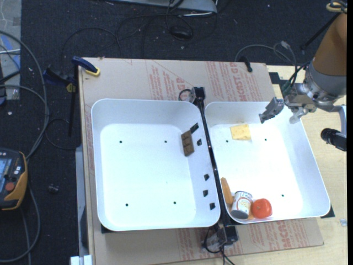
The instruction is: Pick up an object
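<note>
My gripper (283, 113) hangs over the far right part of the right bin (309, 164), below the arm's orange band. Its two fingers stand apart, so it is open, and nothing sits between them. A yellow flat block (240, 132) lies in the right bin, just left of and below the gripper, apart from it. In that bin's near left corner lie an orange carrot (226, 190), a small tin can (241, 203) and a red tomato (262, 207), close together. A brown chocolate-like bar (188, 143) rests in the left bin (138, 164) by its right wall.
Small dark clips run along the divide between the bins (207, 176). Both bins stand on a cardboard sheet (165, 76). Cables and a blue-yellow clamp (87, 67) lie beyond the far edge.
</note>
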You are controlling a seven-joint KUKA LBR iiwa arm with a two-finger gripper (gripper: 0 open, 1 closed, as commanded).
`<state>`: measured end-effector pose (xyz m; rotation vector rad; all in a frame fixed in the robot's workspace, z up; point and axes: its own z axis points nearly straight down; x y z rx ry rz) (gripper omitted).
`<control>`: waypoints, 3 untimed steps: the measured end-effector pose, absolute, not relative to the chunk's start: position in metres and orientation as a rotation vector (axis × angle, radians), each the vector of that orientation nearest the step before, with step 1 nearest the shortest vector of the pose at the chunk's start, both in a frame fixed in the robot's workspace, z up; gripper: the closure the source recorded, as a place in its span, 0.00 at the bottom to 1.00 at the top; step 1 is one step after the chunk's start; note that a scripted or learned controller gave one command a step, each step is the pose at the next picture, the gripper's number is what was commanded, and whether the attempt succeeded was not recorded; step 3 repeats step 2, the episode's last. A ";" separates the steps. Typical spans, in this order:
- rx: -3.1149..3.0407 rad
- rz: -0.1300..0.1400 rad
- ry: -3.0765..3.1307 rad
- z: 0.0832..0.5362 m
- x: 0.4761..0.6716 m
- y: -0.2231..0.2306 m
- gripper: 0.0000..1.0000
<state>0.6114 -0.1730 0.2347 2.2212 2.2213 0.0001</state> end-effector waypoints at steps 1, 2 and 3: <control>2.223 -0.003 2.223 0.203 0.626 -0.183 0.00; 2.224 -0.004 2.226 0.148 0.658 -0.178 0.00; 2.224 -0.004 2.226 0.148 0.658 -0.178 0.00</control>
